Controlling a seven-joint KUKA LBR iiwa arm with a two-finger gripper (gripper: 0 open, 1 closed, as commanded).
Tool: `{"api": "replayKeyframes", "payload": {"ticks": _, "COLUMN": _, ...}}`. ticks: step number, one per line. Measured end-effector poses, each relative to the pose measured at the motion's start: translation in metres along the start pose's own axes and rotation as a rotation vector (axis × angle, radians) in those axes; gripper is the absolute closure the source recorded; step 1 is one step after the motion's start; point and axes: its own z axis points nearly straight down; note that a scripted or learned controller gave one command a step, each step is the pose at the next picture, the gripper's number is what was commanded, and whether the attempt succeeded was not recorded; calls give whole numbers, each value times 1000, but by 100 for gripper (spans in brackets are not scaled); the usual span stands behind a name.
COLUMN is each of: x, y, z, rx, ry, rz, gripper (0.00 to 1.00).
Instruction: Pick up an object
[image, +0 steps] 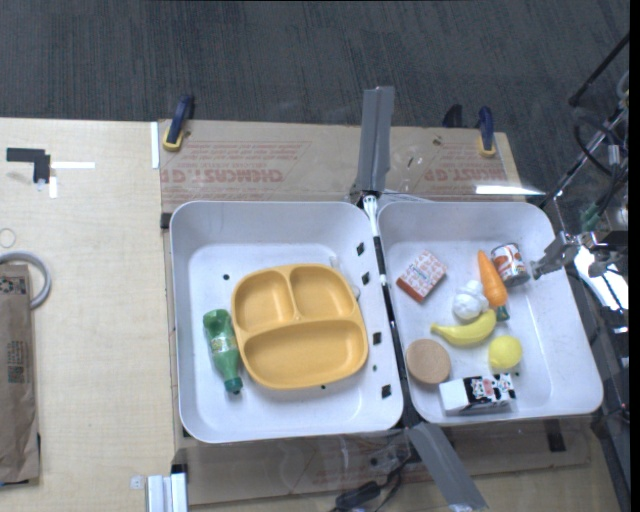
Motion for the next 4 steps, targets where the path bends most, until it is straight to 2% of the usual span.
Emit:
{"api": "replayKeyframes", "payload": {"ticks": 1, "x": 4, "y": 13, "z": 92, "rx": 0, "ry": 0, "rz": -139, "gripper": 0}}
{"api": "replayKeyframes", "payload": {"ticks": 2, "x": 18, "y": 69, "z": 159, "rx": -5, "ry": -2, "rz": -312, "gripper": 0}}
{"api": "replayKeyframes", "payload": {"ticks": 3, "x": 17, "y": 70, "z": 149, "rx": -7, "ry": -3, "rz": -311, "gripper": 100}}
{"api": "replayKeyframes", "payload": {"ticks": 4, "x": 75, "y": 105, "z": 32, "rx": -4, "ry": -2, "rz": -220, "gripper": 100}}
